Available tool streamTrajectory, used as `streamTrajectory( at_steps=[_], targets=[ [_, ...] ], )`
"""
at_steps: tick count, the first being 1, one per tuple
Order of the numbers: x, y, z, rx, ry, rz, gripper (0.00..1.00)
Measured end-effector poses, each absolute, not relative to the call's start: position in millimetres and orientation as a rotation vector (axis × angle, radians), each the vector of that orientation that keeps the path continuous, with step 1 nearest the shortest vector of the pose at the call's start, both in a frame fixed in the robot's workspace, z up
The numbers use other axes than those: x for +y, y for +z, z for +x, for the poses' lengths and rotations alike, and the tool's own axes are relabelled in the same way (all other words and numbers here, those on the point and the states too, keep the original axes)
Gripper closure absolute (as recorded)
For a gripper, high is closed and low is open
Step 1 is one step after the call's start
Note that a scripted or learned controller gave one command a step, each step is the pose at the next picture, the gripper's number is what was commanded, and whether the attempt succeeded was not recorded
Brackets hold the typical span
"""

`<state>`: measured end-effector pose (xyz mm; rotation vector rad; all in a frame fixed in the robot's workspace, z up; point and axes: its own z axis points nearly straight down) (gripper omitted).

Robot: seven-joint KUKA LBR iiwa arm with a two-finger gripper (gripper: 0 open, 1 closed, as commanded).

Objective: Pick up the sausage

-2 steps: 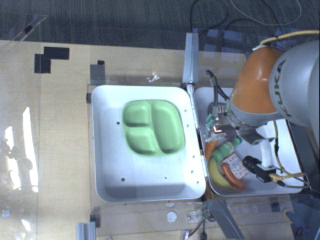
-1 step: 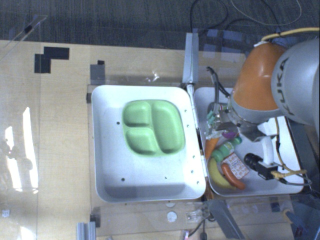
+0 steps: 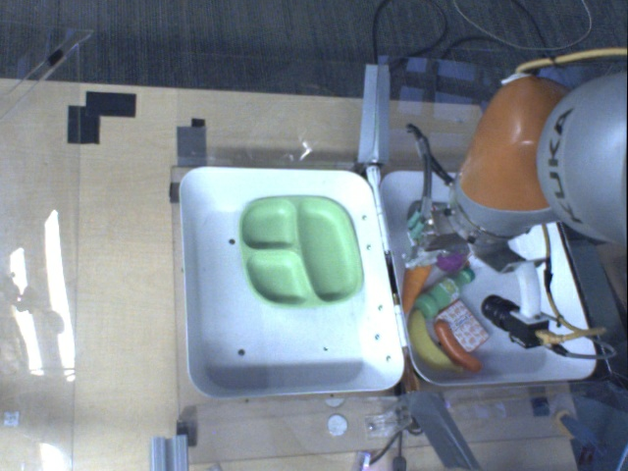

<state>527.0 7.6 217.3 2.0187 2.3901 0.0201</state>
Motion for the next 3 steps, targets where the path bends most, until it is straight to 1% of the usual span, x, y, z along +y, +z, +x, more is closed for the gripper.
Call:
streamTrajectory(
  at_steps=[2,3],
  targets=[
    [10,239,530.4,2.397,0.031,1.999,1.0],
    [-43,185,535.9,2.786,0.004,1.444,1.0]
  ],
)
